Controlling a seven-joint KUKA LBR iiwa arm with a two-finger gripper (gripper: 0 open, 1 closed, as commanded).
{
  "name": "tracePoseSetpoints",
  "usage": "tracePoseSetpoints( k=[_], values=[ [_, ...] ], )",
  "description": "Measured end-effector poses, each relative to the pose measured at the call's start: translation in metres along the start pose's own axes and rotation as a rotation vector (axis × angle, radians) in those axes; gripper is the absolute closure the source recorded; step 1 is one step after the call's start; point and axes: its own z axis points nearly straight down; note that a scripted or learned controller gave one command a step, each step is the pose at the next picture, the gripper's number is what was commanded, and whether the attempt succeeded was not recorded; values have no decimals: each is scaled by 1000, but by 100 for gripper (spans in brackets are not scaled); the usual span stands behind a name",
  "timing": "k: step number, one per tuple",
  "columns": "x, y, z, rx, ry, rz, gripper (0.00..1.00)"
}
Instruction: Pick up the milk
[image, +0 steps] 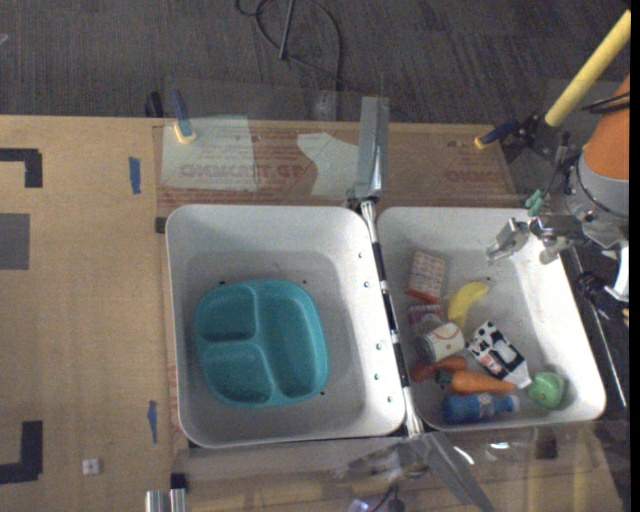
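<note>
Hand hangs over the upper right corner of the right bin, at the end of the grey arm that reaches in from the right; I read its two fingers as set apart with nothing between them, though the slant of the view makes that a cautious reading. I locate the milk, a small carton in black-and-white cow print, lying tilted on the floor of the same bin, lower down and well apart from the hand. It sits just beside an orange carrot below it, with a small can to its left, a banana above it, a blue bottle near the front wall and a green ball to its right. The left bin carries a teal divided plate. My judgement: the approach step is in hand and no grasp has begun. The next move calls for travel down-view over the carton, fingers turned to span its narrow sides, then a descent clear of the carrot and the can.
</note>
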Motion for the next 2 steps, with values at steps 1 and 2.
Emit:
tracePoseSetpoints(
  k=[1, 2],
  values=[
    [-47, -46, 126, -5, 2, -3, 0],
    [-22, -108, 133, -9, -3, 81, 0]
  ],
)
